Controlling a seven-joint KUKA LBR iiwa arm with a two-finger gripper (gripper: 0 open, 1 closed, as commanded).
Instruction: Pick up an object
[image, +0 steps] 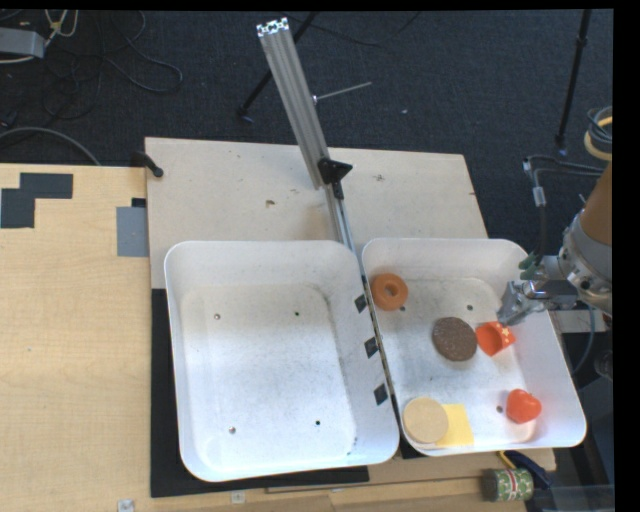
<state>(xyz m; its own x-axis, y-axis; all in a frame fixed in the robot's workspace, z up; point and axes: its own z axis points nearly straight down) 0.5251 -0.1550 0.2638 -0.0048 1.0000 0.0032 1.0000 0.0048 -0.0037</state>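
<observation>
The right bin (470, 255) holds several small objects. An orange ring (389, 291) lies near its left wall and a dark brown disc (455, 339) sits in the middle. An orange-red piece (493, 338) lies just right of the disc. A red piece (523, 405) rests by the front right corner. A tan round biscuit (426, 420) and a yellow square (459, 426) lie at the front. My gripper (517, 303) reaches in over the bin's right side, directly above and right of the orange-red piece; whether it touches that piece is unclear.
The left bin (200, 262) stands beside the right one, with a row of black clips (370, 346) along the shared wall. A slanted aluminium bar (300, 110) rises behind the bins. A small green can (512, 485) lies in front of the right bin.
</observation>
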